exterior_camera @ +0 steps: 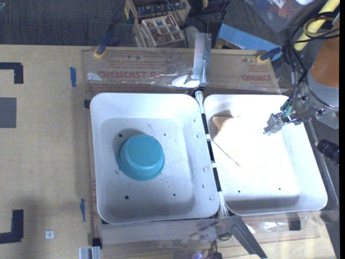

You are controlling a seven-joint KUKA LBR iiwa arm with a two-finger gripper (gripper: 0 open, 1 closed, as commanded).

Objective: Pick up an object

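You'll find the blue bowl (pixel 141 156) upside down in the left bin (pixel 102 109), left of the frame's centre, touching nothing else. The end effector (pixel 273 124) hangs over the upper right part of the right bin (pixel 302 198), well apart from the bowl; you cannot tell how its tips stand, and nothing shows between them.

You see a smooth, matt blue plastic bowl (pixel 141 156) in the left white plastic bin (pixel 108 112), whose finish is dull and speckled, while the right bin (pixel 302 198) glares glossy beside bare, pale wood bench (pixel 43 144).
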